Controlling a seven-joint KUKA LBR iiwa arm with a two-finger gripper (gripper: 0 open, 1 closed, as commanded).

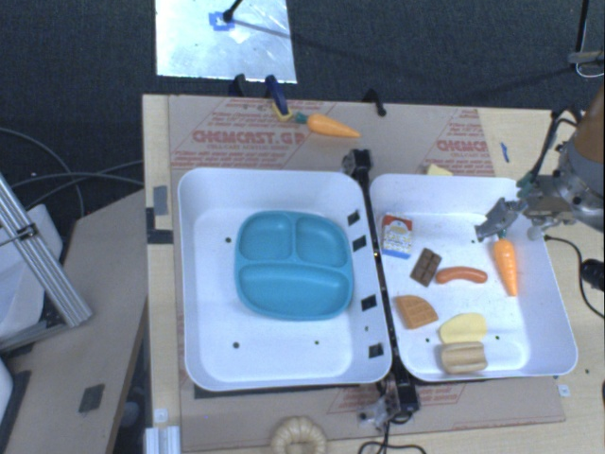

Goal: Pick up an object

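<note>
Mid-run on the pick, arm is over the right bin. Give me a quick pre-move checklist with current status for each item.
1. Gripper positioned over the right bin: ok, it sits at that bin's upper right.
2. A target close by: ok, the carrot lies just below the gripper, inside the bin.
3. Carrot free of neighbours: ok, a gap separates it from the sausage.
4. Object already held: not ok, nothing shows between the fingers.
5. Finger opening wide enough for the carrot: cannot tell at this angle.
6. Height of gripper above the bin floor: cannot tell from one slanted view.
</note>
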